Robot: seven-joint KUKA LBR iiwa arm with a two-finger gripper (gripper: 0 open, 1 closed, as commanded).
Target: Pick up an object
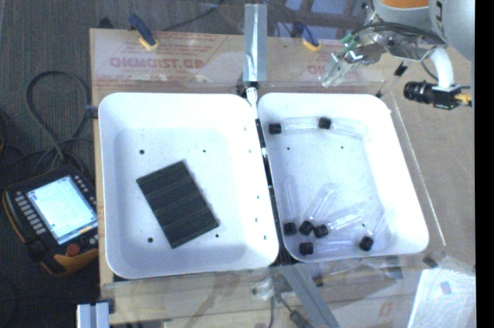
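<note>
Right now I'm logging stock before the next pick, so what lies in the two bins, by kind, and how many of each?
Black ridged pad, left bin: 1
Clear tubes with black caps, right bin: 7, counted by caps; the tubes overlap near the front, so the count is approximate.
Total: 8

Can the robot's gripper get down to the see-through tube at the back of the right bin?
Probably yes. The gripper hangs just behind the right bin, and that tube lies alone with nothing over it.
</note>
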